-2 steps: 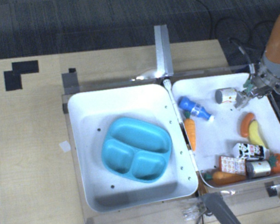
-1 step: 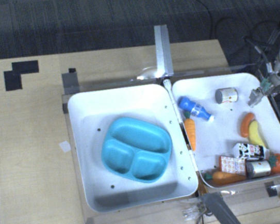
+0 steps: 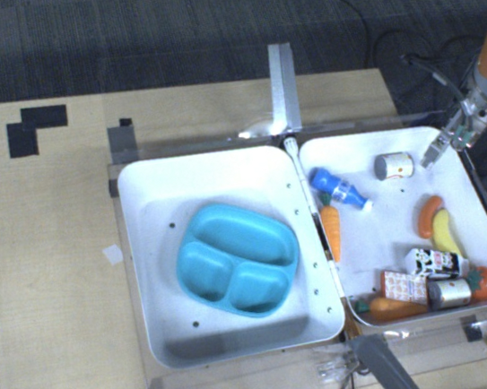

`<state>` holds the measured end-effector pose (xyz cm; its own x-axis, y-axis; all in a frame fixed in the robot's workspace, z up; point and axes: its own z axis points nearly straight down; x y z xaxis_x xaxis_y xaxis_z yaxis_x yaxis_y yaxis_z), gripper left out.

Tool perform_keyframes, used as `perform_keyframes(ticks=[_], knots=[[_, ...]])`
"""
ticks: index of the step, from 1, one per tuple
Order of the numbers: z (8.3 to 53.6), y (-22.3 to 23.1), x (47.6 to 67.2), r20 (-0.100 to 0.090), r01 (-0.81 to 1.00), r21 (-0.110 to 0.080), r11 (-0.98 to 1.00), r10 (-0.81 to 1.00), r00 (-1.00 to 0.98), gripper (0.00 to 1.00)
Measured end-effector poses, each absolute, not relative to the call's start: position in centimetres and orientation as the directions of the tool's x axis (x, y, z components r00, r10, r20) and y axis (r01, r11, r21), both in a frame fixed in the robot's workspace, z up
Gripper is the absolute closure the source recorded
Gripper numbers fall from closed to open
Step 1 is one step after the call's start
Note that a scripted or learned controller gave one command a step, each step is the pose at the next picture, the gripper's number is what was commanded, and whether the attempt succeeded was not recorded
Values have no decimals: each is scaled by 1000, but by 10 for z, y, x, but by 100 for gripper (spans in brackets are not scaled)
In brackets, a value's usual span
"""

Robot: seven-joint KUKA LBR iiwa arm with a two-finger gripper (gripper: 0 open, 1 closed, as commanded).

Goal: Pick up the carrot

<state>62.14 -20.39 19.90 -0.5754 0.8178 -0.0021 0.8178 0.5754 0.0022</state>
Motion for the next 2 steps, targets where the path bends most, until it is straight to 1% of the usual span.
perform_keyframes(ticks=[1,2], knots=[[200,-204,670,-3,781,2,625,781,-625,100],[209,-203,672,-6,779,4,628,779,-628,100]])
